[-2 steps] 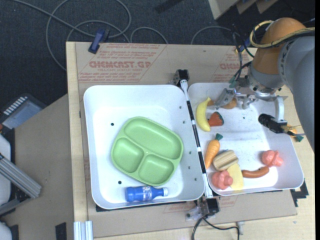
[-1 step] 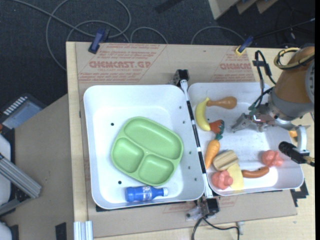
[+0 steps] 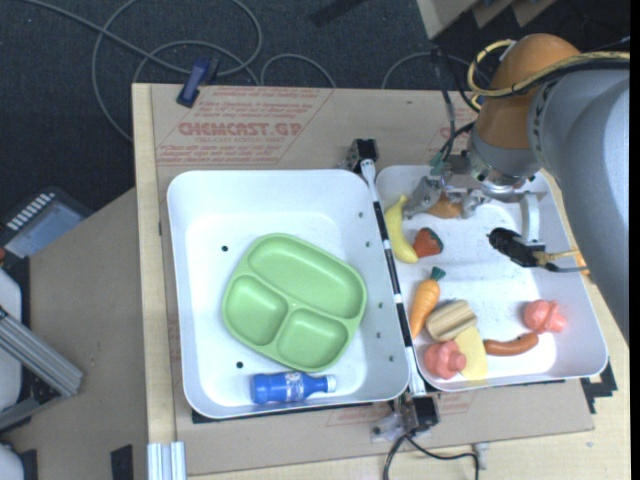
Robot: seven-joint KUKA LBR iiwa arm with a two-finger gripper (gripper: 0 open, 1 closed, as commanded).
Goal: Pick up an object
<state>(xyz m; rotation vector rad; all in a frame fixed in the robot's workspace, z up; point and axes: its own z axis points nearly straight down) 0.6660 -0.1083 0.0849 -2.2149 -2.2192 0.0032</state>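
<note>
Camera view is showing the gripper [image 3: 447,196] hanging low over the right bin [image 3: 575,348]'s far corner; I cannot tell its opening. The strawberry [image 3: 428,241] is sitting at about seven o'clock from it, the banana [image 3: 400,233] lying lengthwise toward eight.

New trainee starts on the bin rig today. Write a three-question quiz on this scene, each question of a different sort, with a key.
1. True or false: the green divided plate lies in the right bin.
2. Which item lies nearest the front edge of the left bin? A) the blue bottle B) a banana C) a carrot
3. Fill in: the yellow banana lies against the ______ wall of the right bin.

Key
1. False: it lies in the left bin.
2. A.
3. Left, beside the divide between the bins; the carrot lies just in front of it. The gripper is over that bin's back part.
</note>
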